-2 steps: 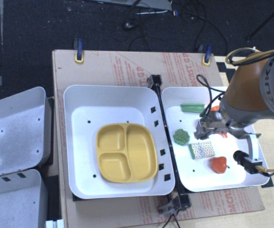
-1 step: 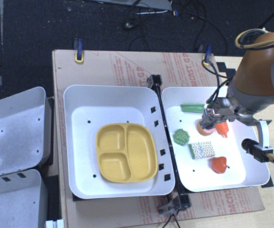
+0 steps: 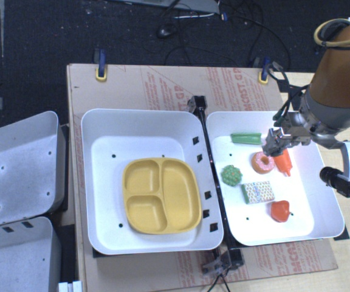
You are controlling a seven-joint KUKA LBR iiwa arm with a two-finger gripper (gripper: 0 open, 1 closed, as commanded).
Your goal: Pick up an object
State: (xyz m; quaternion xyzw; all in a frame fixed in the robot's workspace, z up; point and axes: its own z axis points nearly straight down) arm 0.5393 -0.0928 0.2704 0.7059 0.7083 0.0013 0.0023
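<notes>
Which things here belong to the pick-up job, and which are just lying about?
Job: gripper; right bin with green pepper, pink doughnut, orange carrot, broccoli, patterned block, red pepper.

Lying about: left bin, yellow divided plate, clamps.

Both bins (image 3: 96, 132) are white. A yellow divided tray (image 3: 161, 194) lies in the left one. In the right bin are a green pepper-like piece (image 3: 245, 139), a pink ring with an orange centre (image 3: 262, 162), an orange-red carrot (image 3: 284, 162), a green broccoli head (image 3: 231, 175), a speckled block (image 3: 258, 192) (white with green and blue dots) and a red tomato (image 3: 279, 211). The arm (image 3: 339, 72) is grey with an orange band.
</notes>
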